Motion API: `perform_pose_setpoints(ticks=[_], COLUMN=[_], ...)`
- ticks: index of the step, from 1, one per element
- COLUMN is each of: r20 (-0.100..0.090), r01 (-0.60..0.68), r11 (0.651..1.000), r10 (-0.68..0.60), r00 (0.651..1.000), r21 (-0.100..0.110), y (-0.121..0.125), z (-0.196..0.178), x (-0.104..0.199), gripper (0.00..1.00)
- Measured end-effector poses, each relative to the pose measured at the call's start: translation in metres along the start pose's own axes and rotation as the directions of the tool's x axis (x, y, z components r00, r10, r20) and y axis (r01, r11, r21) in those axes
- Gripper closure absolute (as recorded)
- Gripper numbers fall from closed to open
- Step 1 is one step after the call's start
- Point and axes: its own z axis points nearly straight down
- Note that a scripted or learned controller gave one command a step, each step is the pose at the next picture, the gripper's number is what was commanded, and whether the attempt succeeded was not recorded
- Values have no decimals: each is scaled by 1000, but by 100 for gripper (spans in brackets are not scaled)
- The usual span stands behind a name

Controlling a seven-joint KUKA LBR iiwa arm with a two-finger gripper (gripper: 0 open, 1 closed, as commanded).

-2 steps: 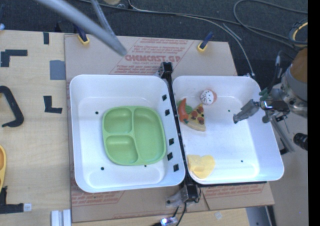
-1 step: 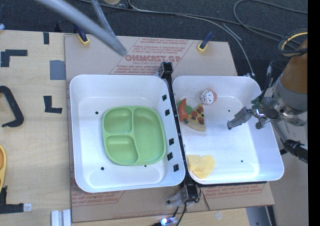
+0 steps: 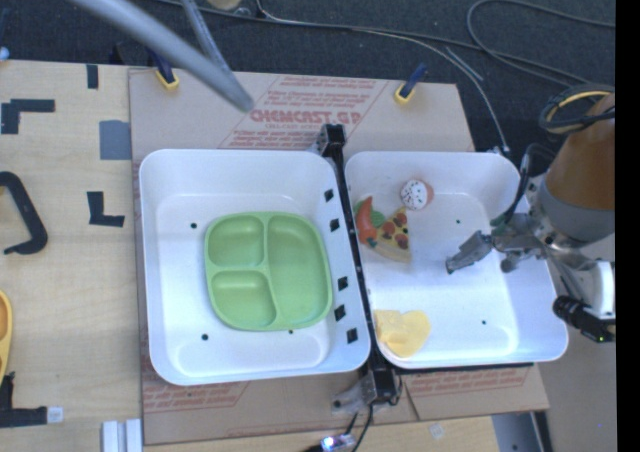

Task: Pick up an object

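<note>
**Hand low in the right bin, nothing picked yet**

Camera view: the arm (image 3: 580,180) reaches in over the right bin (image 3: 520,340), its hand (image 3: 470,255) low above bare floor; whether it is wide or narrow cannot be told, and nothing shows in it. The pizza slice (image 3: 385,230) and small round toy (image 3: 415,194) lie near; the yellow piece (image 3: 403,332) rests by the front wall. The green tray (image 3: 268,270) sits in the left bin (image 3: 160,240). The pick seems undone.

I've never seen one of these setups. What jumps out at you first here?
The bright green divided plate lying in the left bin. Next, the right bin, holding a pizza-slice toy, a small round white piece and a pale yellow item. The gripper reaches into it from the right.
</note>
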Motion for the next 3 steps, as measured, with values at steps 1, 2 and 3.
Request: perform_pose_setpoints(ticks=[1,2,3], r20=[0,-2,1], r01=[1,3,2], r11=[1000,1000,1000], r10=[-1,-3,-2], r00=[1000,1000,1000], r21=[0,-2,-9], y=[6,7,8], z=[47,35,-28], x=[4,5,8], gripper=[0,100,100])
